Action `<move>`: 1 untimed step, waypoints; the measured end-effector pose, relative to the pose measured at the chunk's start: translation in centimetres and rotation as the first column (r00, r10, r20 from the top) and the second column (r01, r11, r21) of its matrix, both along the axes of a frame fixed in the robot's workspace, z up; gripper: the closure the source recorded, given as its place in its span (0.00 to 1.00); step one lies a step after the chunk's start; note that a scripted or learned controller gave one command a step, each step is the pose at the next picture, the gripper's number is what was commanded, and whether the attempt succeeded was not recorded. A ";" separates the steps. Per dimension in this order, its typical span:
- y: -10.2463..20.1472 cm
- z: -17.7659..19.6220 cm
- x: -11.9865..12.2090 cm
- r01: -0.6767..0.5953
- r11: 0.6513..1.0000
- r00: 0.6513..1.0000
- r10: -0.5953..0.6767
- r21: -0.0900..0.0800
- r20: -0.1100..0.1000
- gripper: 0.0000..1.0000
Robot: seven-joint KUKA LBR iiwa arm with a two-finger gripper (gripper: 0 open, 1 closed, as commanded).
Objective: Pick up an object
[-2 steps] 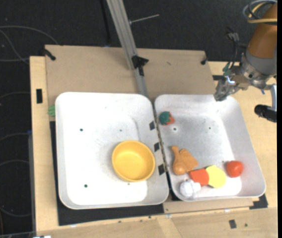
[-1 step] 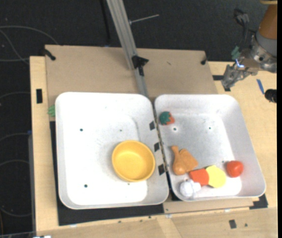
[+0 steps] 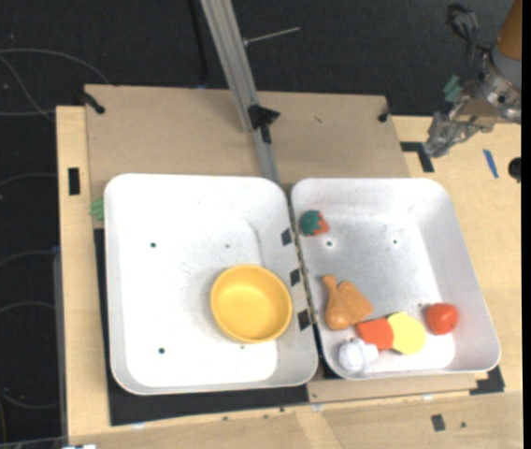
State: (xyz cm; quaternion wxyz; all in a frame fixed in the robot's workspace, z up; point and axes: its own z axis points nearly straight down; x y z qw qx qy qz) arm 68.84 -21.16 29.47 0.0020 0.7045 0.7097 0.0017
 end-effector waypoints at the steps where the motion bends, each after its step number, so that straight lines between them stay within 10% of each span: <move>1: 4.4 0.1 -0.6 0.002 1.000 1.000 -0.002 -0.001 -0.003 1.00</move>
